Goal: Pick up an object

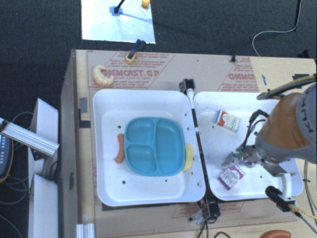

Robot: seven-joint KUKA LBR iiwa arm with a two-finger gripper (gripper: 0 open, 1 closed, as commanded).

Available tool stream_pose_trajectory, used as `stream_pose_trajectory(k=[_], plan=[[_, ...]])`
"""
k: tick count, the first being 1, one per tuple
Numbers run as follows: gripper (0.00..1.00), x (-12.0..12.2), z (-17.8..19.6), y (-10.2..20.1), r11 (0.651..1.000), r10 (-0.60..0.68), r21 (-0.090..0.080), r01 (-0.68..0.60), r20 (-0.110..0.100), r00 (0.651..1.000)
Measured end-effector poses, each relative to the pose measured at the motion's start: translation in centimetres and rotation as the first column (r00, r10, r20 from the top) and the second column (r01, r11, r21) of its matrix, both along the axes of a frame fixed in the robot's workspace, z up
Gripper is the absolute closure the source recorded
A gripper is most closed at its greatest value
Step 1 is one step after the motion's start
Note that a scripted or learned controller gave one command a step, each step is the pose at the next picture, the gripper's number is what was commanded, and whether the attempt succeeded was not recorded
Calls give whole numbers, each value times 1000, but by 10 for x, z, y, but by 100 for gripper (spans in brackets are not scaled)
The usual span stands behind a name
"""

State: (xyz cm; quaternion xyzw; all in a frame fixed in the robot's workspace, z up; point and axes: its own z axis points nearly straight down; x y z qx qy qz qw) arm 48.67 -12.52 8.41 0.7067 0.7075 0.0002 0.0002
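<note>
A small maroon packet [231, 176] lies flat near the front of the right bin [213, 133]. The end effector [237, 156] hangs just above and behind it, and whether it is open or closed cannot be told. Further back in that bin lies a white and orange carton [227, 121]. The left bin [106, 133] holds a blue divided tray [154, 146] with an orange sausage [120, 148] beside it.

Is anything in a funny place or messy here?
A little. A pale curly thing and a yellow-and-blue tool lie on the cardboard behind the left bin, outside both bins. A yellow thing is partly tucked under the blue tray. Nothing looks spilled or broken.
</note>
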Motion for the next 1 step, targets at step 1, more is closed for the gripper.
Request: stream_pose_trajectory(k=[1], plan=[[100,2,11,0,1000,2,1,-2,3,1000]])
